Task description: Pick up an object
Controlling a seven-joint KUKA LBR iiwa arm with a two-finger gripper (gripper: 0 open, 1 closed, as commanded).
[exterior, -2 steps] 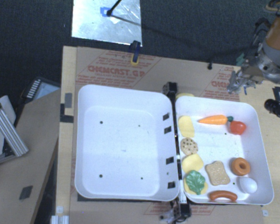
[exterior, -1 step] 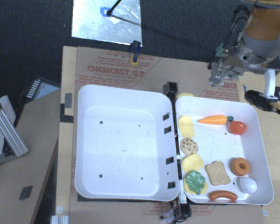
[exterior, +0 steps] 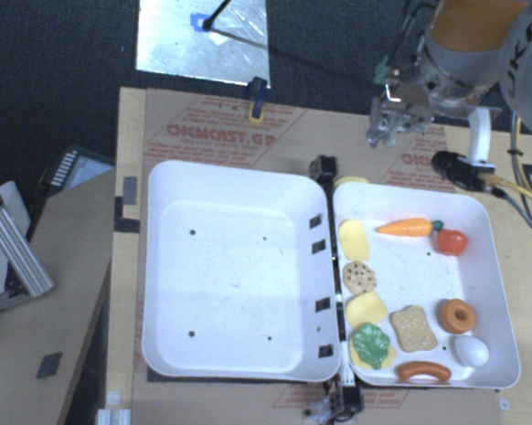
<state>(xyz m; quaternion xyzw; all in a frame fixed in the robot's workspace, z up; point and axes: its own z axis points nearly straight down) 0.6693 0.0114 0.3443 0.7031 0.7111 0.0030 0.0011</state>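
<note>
gripper (exterior: 389,125): above the bench behind the right bin (exterior: 500,271), nothing between its fingers, open or closed cannot be told | right bin: toy foods – carrot (exterior: 404,228), tomato (exterior: 451,241), cookie (exterior: 359,278), doughnut (exterior: 458,316), bread slice (exterior: 413,328), egg (exterior: 469,350), sausage (exterior: 424,372), lettuce leaf (exterior: 371,345) | left bin (exterior: 234,269): beside it, their edges touching

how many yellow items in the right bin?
3, all along the left wall of the right bin: one near the top, one mid-bin below the cookie, and one partly under the green leaf.
</note>
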